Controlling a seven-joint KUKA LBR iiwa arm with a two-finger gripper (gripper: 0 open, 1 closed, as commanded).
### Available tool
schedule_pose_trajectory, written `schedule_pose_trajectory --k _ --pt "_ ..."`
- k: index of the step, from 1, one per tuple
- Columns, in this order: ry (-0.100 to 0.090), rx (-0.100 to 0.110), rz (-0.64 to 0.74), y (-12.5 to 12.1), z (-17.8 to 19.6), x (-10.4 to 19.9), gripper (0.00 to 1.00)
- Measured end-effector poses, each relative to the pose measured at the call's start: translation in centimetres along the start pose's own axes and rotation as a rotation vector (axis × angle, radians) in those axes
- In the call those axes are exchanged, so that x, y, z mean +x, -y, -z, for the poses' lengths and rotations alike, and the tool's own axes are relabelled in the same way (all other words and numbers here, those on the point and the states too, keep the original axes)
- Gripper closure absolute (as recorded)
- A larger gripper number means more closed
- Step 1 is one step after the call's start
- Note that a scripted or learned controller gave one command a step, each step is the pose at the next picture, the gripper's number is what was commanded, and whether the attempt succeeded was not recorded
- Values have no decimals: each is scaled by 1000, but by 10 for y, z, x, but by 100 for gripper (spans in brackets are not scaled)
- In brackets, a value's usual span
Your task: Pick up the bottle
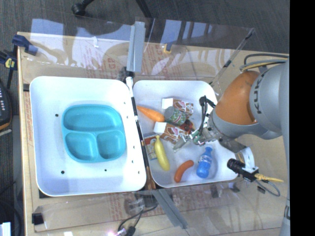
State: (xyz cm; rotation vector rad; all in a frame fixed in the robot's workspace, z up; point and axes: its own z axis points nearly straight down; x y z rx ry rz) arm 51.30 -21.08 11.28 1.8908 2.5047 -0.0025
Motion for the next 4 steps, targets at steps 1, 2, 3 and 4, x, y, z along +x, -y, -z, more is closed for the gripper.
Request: schedule_pose_trajectory --k 1,2,3,4 --pt "-8 3 206 35 8 11 0" --pt "-7 4 209 34 18 11 100" --pt "-7 4 214 33 28 10 100" --pt "-7 5 214 33 28 10 0"
